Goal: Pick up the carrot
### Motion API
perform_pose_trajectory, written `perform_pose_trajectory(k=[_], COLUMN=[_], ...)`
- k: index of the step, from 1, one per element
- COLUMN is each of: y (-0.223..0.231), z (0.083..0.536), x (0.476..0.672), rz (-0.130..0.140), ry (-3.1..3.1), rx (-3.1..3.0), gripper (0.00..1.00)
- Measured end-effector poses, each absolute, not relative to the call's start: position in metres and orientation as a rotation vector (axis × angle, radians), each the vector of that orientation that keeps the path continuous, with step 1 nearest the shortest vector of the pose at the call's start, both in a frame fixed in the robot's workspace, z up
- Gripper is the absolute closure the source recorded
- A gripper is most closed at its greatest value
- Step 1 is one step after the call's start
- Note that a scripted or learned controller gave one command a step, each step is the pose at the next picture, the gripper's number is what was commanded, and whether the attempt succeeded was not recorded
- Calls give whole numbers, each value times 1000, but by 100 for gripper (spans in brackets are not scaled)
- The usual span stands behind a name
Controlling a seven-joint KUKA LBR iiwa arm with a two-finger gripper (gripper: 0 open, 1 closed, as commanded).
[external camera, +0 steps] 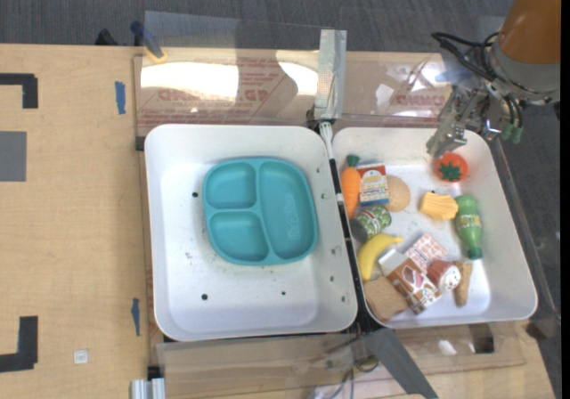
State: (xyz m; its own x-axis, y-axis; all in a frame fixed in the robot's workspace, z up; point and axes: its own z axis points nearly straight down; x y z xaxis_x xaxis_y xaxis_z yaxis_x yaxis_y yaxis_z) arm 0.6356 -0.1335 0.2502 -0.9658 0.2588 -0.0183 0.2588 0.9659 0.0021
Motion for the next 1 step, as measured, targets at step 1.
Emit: perform_pose_trajectory(k=[1], y=[-166], z=[176], x=[648], rz=[1], ry=[3066], rx=[696], gripper=[100])
